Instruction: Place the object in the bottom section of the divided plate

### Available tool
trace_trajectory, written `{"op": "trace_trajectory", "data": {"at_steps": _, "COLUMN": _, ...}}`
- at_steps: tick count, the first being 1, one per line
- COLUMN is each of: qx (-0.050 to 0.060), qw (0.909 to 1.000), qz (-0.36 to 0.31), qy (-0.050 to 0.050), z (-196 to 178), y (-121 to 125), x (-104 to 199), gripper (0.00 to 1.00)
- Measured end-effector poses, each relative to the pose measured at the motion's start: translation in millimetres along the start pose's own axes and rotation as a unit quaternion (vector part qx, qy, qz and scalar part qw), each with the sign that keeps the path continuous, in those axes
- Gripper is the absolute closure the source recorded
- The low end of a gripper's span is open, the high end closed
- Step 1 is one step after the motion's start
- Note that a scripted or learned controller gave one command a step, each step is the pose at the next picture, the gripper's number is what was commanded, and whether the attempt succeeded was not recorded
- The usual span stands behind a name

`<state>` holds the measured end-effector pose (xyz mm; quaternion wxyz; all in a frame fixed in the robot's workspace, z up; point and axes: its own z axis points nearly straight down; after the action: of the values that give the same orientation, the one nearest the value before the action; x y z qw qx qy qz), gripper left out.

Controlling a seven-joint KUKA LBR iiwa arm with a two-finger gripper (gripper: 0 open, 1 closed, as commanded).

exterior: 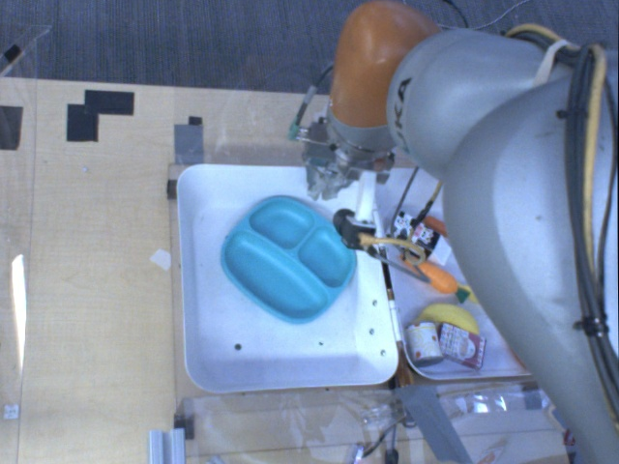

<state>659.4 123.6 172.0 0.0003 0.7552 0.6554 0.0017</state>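
Note:
A blue divided plate (287, 257) lies in the left white bin (280, 365), tilted diagonally. Its long section runs along the lower left and its two small sections face the upper right. My gripper (327, 184) hangs over the bin's far side, just past the plate's upper right rim. I see nothing held in it. An orange carrot (440, 278), a yellow banana (453, 317), a small can (423, 342) and a red and white packet (464, 346) lie in the right bin (455, 370).
The grey arm (503, 162) covers most of the right bin. The wall between the two bins (390, 298) runs just right of the plate. Bare white floor shows in front of and left of the plate.

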Motion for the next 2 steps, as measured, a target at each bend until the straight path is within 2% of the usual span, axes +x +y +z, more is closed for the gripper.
{"op": "trace_trajectory", "data": {"at_steps": 1, "qx": 0.001, "qw": 0.9985, "qz": 0.054, "qy": 0.000, "z": 21, "y": -42, "x": 60, "gripper": 1.00}}
{"op": "trace_trajectory", "data": {"at_steps": 2, "qx": -0.001, "qw": 0.9695, "qz": 0.245, "qy": 0.000, "z": -64, "y": -31, "x": 43, "gripper": 1.00}}
